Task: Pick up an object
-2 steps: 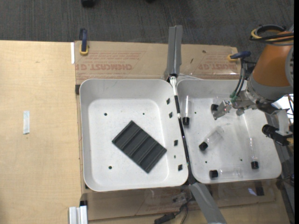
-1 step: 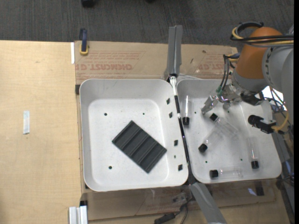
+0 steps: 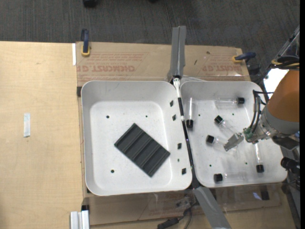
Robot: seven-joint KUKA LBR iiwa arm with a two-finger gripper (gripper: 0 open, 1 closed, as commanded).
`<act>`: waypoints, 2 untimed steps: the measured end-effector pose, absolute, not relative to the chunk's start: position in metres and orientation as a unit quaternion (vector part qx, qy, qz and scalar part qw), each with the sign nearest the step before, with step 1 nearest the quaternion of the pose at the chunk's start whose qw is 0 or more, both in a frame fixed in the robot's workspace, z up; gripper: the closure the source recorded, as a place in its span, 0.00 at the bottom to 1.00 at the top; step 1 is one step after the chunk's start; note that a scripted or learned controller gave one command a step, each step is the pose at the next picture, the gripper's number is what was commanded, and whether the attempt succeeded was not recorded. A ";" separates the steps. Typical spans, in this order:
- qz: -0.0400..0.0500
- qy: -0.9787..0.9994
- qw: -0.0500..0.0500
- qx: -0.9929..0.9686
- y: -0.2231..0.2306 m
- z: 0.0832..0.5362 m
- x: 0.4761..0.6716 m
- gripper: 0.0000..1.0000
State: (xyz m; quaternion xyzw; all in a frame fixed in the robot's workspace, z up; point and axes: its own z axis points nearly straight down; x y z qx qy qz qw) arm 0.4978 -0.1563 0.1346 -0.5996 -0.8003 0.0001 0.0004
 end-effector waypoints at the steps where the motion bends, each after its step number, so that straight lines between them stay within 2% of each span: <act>1: 0.001 -0.805 0.000 -0.593 -0.117 0.119 0.561 0.00; 2: 0.009 -0.820 0.018 -0.572 -0.137 0.098 0.652 0.00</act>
